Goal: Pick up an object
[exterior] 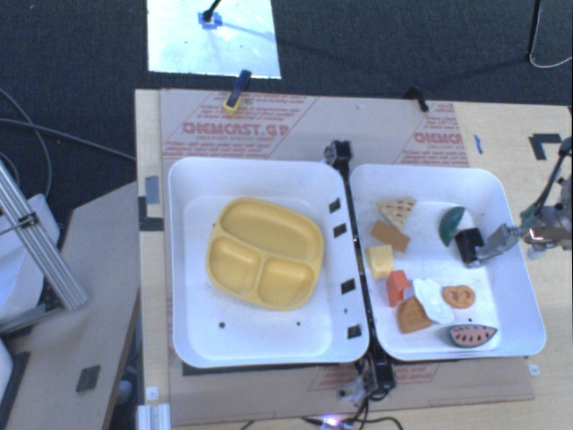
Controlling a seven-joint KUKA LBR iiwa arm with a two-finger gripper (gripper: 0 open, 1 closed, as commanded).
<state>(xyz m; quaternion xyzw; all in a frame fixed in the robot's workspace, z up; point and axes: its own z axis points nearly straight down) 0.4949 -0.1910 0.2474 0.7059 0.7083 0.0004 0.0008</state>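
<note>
My gripper (540, 228) reaches in over the right rim of the right bin (515, 280), and nothing shows in its hold. Toy foods lie in that bin. Closest to the gripper is a green leaf-shaped piece (450, 224), to its left. A tan triangular slice (396, 210), a brown block (389, 235) and a yellow cheese cube (381, 261) sit along the bin's left side. Toward the front lie a red-orange block (397, 288), a white egg-like piece (433, 299), an orange round piece (458, 296), a brown toast (413, 315) and a watermelon slice (471, 336).
The left bin (192, 267) holds a yellow divided plate (265, 252). A black hinge strip (352, 240) runs between the bins. A metal frame (36, 240) stands off the bench at far left.
</note>
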